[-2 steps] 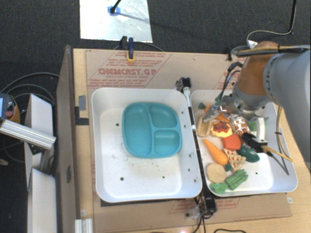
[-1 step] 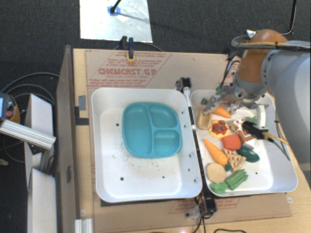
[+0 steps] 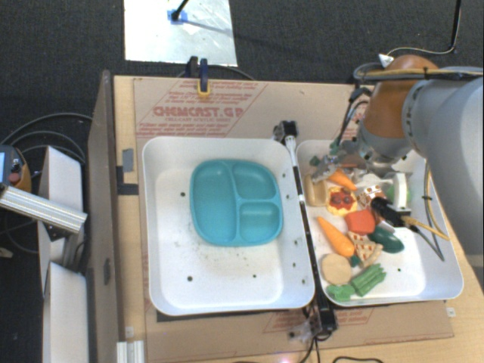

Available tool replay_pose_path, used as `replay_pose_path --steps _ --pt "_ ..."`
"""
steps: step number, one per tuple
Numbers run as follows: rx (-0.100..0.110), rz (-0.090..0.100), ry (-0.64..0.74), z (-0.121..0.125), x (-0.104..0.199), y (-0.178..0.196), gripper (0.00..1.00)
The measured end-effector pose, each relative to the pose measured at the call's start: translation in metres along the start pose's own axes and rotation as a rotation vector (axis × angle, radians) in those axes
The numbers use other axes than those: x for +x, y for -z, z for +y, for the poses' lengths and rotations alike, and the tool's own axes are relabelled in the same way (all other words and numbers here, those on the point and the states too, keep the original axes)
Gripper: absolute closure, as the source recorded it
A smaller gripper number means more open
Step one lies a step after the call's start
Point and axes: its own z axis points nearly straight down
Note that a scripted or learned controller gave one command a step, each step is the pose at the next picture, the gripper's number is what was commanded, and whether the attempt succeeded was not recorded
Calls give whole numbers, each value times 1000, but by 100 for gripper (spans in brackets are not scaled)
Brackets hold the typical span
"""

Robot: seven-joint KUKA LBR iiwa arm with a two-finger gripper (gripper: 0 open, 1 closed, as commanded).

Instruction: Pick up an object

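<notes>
White bins, 2 side by side on the cardboard-covered surface point(image 3: 227, 104). Left bin point(image 3: 170, 271) holds 1 teal divided plate point(image 3: 236, 203) with bare floor all around it, most of it toward the near edge. Right bin point(image 3: 431, 274) is crowded along its left and middle; open floor only at the near-right corner. Arm point(image 3: 442, 119) comes in from the right, orange band above the wrist, bent down over the right bin's far end. Tool point(image 3: 333, 163) sits low near the far-left corner, just beside a small carrot point(image 3: 342, 178); can't tell its grip state. Packed nearby: pizza slice point(image 3: 340, 200), red piece point(image 3: 361, 221), big carrot point(image 3: 335, 235), round cookie point(image 3: 336, 268), green beans point(image 3: 361, 282), dark green item point(image 3: 387, 240).
</notes>
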Motion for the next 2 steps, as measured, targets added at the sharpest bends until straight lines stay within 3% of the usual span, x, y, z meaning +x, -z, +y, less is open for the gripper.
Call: replay_pose_path --steps 2 --pt "-4 0 -4 -51 4 1 0"
